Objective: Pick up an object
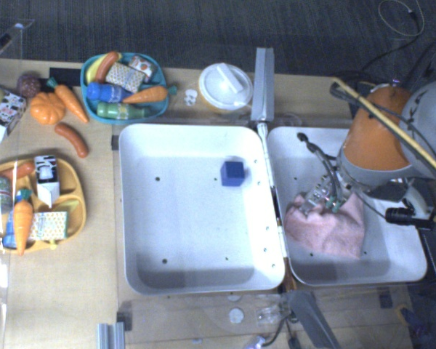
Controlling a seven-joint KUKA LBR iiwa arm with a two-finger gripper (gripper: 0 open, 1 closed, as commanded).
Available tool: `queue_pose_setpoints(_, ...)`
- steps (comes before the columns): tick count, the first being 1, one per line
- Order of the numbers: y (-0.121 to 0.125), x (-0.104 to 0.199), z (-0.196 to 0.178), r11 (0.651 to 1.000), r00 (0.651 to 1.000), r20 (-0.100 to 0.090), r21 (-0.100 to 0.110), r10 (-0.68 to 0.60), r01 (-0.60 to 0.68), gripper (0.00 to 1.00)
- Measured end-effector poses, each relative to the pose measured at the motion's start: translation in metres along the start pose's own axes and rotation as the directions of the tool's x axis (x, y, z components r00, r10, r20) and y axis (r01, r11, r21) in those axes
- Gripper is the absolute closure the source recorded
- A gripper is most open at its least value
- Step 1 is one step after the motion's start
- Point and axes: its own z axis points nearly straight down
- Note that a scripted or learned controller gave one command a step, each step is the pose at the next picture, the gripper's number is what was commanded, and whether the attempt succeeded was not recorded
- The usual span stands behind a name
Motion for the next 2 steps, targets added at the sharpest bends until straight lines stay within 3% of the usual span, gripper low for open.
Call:
queue_pose_setpoints(1,0.0576,-0.0492,-0.0865,0.934,0.934,0.004,-0.001,-0.358,0.358,1.0)
queue_pose_setpoints(2,0.0573,-0.0491,-0.0863,0.934,0.934,0.003,-0.001,-0.357,0.357,0.0)
